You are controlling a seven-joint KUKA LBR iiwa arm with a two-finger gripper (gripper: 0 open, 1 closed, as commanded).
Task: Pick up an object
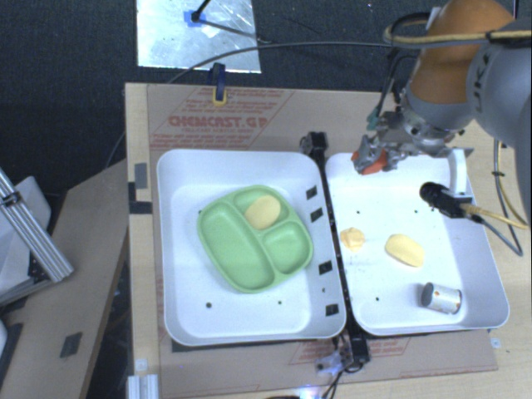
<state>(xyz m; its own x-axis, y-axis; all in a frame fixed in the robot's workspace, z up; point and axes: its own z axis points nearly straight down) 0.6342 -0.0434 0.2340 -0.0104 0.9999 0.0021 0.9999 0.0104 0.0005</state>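
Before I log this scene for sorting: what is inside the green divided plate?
One pale yellow item sits in an upper compartment of the green divided plate. The other compartments show bare green. Whatever lies under the yellow item is covered.

Grey arm, orange band, yellow cable, red-tipped pincer.

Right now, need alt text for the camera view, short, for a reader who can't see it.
A grey robot arm with an orange band reaches in from the right, its gripper over the far edge of the right bin, which holds two yellow pieces and a small metal cylinder. The left bin holds a green divided plate with a yellow piece in one compartment.
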